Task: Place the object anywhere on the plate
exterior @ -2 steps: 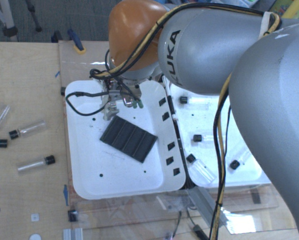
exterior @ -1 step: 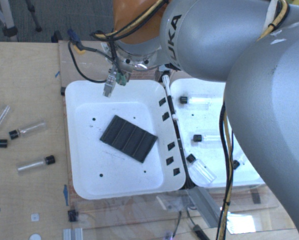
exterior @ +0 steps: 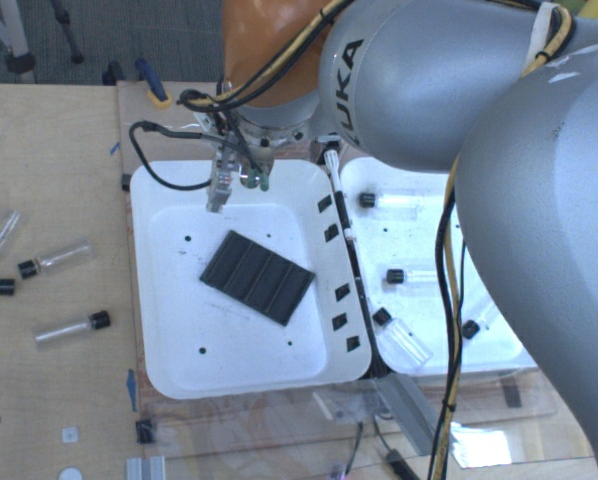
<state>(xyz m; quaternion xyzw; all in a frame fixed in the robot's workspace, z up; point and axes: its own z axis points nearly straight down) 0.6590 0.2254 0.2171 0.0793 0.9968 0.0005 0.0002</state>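
Arm: a grey KUKA arm reaches in from the right, its gripper (exterior: 237, 180) poised above the far edge of the left bin (exterior: 169, 358).
Jaws: slightly apart, and a small clear vial appears to hang between them, though it is too small to be certain.
Plate: a black ribbed plate (exterior: 257, 277) lies flat in the middle of the left bin, long axis running from far-left to near-right.
Key relation: the plate sits nearer the camera than the gripper and a shade right; the likely next move is toward it, then down.
Right bin (exterior: 434, 363): several capped vials lie loose.
Bench (exterior: 49, 148): more vials (exterior: 71, 326) are scattered far left.
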